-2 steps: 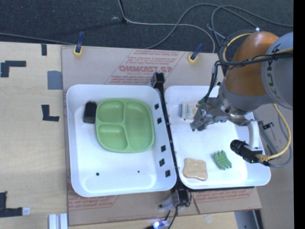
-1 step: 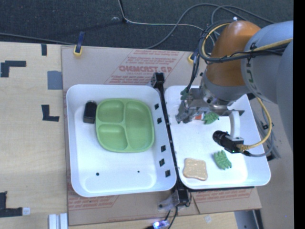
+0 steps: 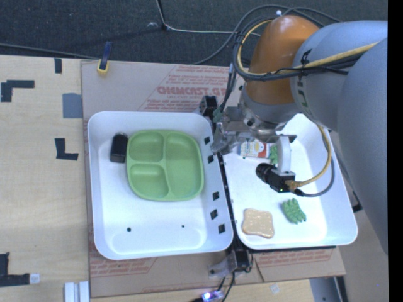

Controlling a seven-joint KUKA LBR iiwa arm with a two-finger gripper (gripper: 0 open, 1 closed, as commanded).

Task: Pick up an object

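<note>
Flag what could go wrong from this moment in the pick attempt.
1. The pincer sits low over the divider between the left bin and the right bin, so it may strike a rim instead of an object.
2. The toast piece and green toy lie away from it; a grasp here could come up empty.
3. The hanging cable might snag items.

Two bins side by side, things in each.

The left bin (image 3: 107,231) holds a divided plate (image 3: 165,165) toward its far side, with a small block (image 3: 118,148) touching the plate's left edge. The right bin (image 3: 334,231) holds a slice of toast (image 3: 258,223) near its front left corner, a leafy toy (image 3: 293,210) just right of the toast, and a packet (image 3: 254,148) farther back under the arm (image 3: 315,61).
</note>
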